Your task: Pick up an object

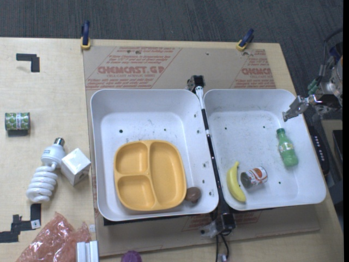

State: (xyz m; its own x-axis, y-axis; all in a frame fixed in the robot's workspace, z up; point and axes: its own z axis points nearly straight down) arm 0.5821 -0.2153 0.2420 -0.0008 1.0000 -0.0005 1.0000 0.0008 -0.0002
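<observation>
The right bin [262,105] holds a green bottle [286,148] lying near its right wall, a yellow banana [235,183] at the front left, and a small red-and-white can [254,177] on its side next to the banana. My gripper [296,108] hangs over the bin's upper right rim, above and behind the bottle and apart from it. Nothing shows in its grasp. The arm reaches in from the right edge.
The left bin [142,105] holds a yellow divided plate [149,174] and a small brown lump [192,194] at its front right corner. On the bench to the left lie a spiral light bulb [44,171], a white cube [76,165], a green can [17,121] and pink mesh [52,239].
</observation>
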